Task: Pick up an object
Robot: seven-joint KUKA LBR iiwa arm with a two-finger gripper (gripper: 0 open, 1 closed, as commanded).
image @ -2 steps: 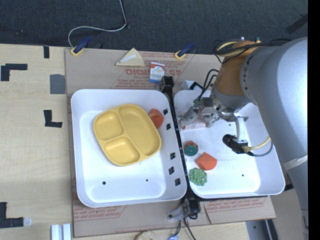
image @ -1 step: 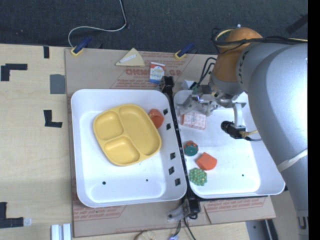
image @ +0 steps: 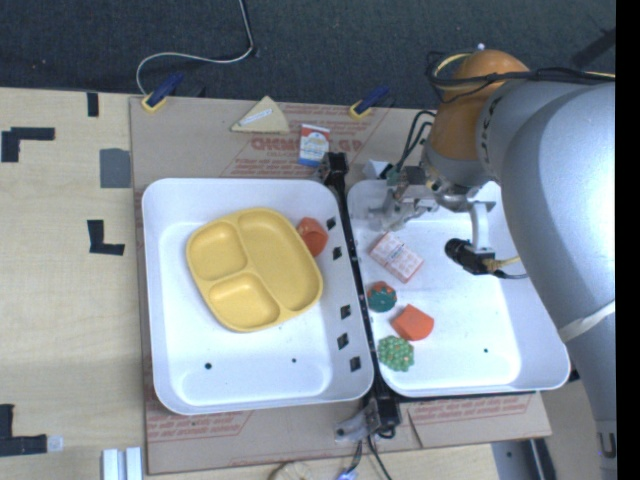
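The grey arm (image: 560, 188) comes in from 3 o'clock and bends over the right bin (image: 500, 368), its orange band (image: 470, 98) sitting at about 1 o'clock in the view. The hand (image: 400, 203) hangs over the far-left corner of that bin, close to the divider between the two bins; whether it is open or closed cannot be told from this angle, and nothing is seen held in it. Just below the hand, toward 6 o'clock, lies a packet (image: 397, 257), tilted. Further down along the bin's left side sit a teal toy (image: 381, 296), an orange block (image: 412, 323) and a green ball (image: 395, 352), the three close together but apart from the hand. In the left bin (image: 180, 368) a yellow tray (image: 254, 267) with three compartments lies tilted, and an orange cup (image: 313, 236) touches its edge at 2 o'clock. On the bench (image: 60, 298) beyond the bins, at 12 o'clock, stand a small carton (image: 314, 146) and a wedge (image: 262, 117).
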